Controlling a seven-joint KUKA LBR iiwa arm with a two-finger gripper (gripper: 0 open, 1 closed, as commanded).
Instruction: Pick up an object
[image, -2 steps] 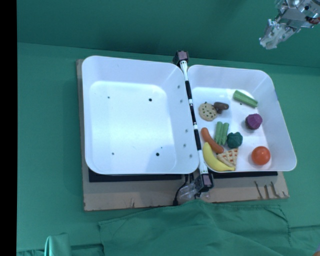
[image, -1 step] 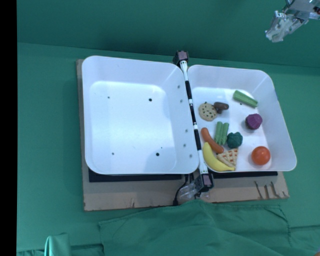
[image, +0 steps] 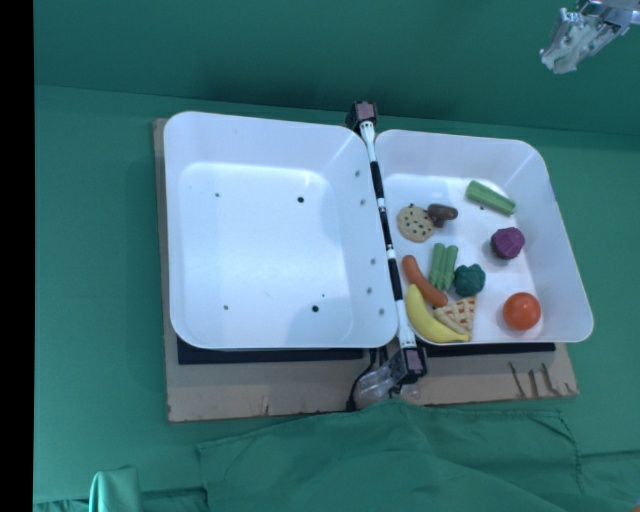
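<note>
Gripper high at the far right, toys well below it

We see the gripper (image: 583, 35) hanging beyond the right bin (image: 560, 215); we cannot tell how it is set. The nearest toy, the green stick (image: 490, 197), lies down and left of it, its long axis slanting across the bin; we judge a descent comes next.

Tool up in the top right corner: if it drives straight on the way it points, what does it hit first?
The tool points down-left, roughly toward the right bin. Its far rim looks first in line, then the green stick; depth is unclear.

No legible text or labels
</note>
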